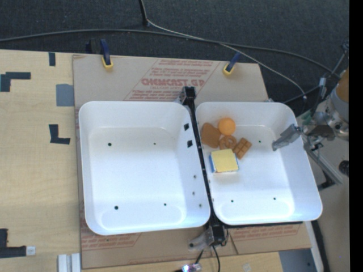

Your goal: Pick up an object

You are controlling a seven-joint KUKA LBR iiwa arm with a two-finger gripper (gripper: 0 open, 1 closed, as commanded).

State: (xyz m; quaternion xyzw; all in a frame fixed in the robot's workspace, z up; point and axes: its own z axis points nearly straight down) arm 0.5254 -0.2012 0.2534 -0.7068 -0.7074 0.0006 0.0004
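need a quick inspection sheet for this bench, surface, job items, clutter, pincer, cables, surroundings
surface: two shallow white plastic bins side by side, left bin, right bin, on a printed cardboard sheet over a wooden bench.
job's things: round orange ball, brown rounded piece, brown ridged bar and yellow square block with a blue edge, clustered in the right bin's upper left.
clutter: nothing seen.
pincer: grey two-finger pincer above the right bin's right edge, holding nothing.
cables: black cable across the dark floor.
surroundings: two yellow-tipped clamps pin the cardboard.
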